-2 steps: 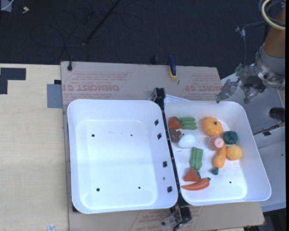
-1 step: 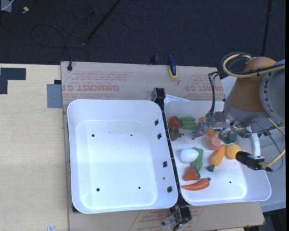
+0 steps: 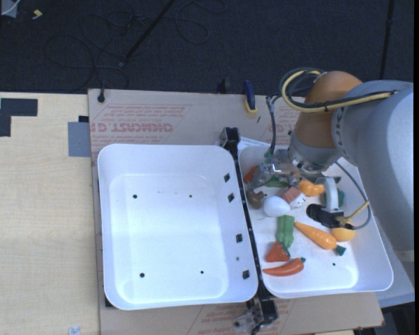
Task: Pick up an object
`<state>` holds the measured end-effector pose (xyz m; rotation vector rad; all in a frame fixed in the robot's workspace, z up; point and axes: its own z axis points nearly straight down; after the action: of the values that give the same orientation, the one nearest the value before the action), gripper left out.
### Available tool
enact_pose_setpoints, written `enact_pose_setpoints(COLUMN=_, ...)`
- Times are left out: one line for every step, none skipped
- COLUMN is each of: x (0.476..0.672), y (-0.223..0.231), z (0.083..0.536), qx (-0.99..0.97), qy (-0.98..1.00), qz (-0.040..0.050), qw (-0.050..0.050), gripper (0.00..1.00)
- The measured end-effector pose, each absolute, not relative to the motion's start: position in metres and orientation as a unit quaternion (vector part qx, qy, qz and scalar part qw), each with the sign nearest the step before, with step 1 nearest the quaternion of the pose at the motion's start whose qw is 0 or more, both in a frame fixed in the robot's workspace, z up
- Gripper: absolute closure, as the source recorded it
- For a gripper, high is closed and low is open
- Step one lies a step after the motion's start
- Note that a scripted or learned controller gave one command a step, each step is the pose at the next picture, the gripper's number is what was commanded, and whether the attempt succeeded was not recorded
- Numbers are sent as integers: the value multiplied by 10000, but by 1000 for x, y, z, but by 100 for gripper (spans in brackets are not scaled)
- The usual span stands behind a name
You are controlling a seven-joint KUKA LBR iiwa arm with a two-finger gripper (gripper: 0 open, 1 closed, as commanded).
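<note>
arm low over right bin among toy vegetables

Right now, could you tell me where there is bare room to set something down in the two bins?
The left bin offers a broad bare white floor between its four walls. In the right bin, bare floor lies along the near edge, below the red chili pepper and orange carrot. It is crowded around the white egg, under the gripper.

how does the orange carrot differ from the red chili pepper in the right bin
The carrot is orange and straight, tapering to a point; the chili pepper is red and slightly curved. The carrot lies slanted, further right; the pepper lies almost level, nearer the bin's front edge. Both are long toy vegetables with green stem ends.
</note>
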<state>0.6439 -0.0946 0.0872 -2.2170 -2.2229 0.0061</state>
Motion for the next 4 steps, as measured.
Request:
enact_pose_setpoints(x=644, y=-28, z=153, qx=-7070, qy=-7072, qz=3, qw=28, gripper=0)
enact_pose_setpoints(x=639, y=80, z=189, qx=-7040, qy=-7102, qz=-19, qw=18, gripper=0)
enact_pose_setpoints(x=627, y=160, z=277, qx=-7040, qy=-7102, qz=-39, qw=-2, gripper=0)
enact_pose_setpoints(x=643, y=237, z=372, qx=-7047, qy=-7095, qz=-44, qw=-8, gripper=0)
